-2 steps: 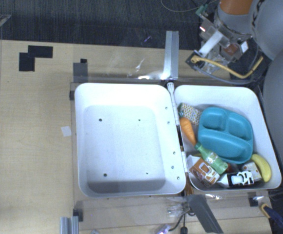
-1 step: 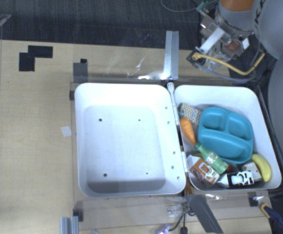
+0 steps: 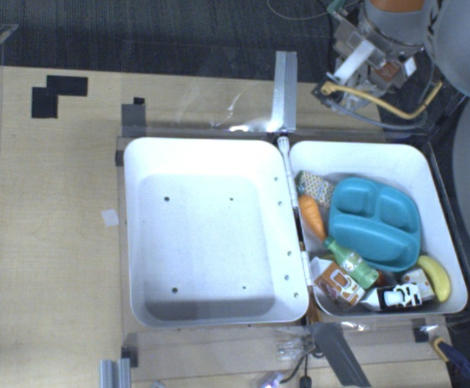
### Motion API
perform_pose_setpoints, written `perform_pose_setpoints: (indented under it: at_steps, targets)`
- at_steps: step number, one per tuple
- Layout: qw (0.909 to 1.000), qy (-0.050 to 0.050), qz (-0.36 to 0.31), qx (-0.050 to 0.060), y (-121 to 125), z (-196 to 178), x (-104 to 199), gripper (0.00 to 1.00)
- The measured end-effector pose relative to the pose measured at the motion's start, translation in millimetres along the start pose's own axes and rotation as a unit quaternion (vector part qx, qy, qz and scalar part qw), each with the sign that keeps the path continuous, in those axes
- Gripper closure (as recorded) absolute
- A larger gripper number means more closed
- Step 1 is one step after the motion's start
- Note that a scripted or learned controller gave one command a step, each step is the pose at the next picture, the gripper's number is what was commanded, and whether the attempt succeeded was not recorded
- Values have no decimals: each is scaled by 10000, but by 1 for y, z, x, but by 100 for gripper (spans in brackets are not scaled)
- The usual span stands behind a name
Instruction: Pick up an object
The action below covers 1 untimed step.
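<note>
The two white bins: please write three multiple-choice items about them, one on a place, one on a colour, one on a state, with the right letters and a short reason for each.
1. Where does the banana lie?
A. in the right bin, near its right wall
B. in the left bin
C. on the bench

2. What colour is the divided tray?
A. red
B. blue
C. black

3. Where is the tool?
A. down among the objects
B. inside the left bin
C. raised beyond the far edge of the right bin

Answers: 1 A, the banana rests beside the right wall. 2 B, the tray is blue. 3 C, the tool is over the bench, outside both bins.
</note>
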State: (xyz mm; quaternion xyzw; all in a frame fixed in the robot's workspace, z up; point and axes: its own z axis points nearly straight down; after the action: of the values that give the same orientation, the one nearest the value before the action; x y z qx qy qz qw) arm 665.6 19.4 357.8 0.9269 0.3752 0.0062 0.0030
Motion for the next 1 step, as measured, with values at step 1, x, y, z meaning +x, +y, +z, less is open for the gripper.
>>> perform_pose_setpoints:
  at_steps: [1]
  targets:
    - [10000,0,1,1,0,0,0,0]
